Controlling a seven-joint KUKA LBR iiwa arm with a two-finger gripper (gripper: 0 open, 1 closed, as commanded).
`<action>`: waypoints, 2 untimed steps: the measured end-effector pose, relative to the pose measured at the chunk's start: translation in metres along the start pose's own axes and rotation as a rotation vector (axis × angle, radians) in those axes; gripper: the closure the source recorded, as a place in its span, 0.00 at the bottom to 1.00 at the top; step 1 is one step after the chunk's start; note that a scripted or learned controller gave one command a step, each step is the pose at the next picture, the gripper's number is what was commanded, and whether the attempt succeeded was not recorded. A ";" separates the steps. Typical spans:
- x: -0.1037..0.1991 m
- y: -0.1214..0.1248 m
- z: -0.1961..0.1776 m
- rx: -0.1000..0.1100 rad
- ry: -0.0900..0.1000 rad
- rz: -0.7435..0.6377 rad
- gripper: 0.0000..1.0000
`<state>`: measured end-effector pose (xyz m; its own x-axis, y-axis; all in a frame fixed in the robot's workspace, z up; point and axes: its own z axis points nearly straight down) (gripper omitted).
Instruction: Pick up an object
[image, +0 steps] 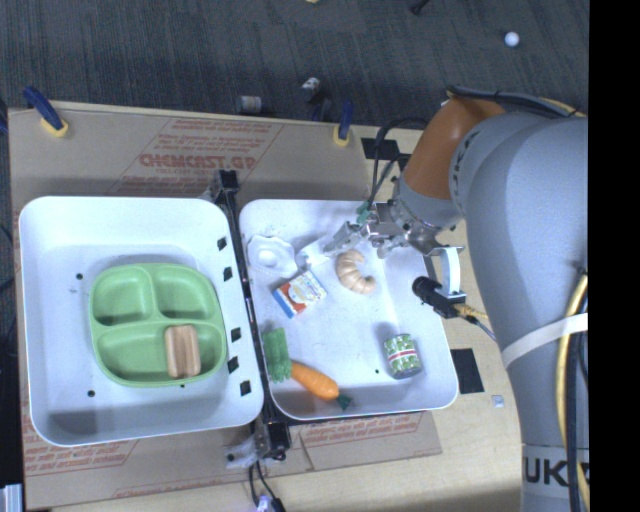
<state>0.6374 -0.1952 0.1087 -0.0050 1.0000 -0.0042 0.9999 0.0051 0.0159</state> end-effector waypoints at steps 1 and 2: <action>0.001 0.000 -0.010 0.004 0.002 -0.008 1.00; 0.002 0.000 -0.010 0.005 0.003 -0.008 0.00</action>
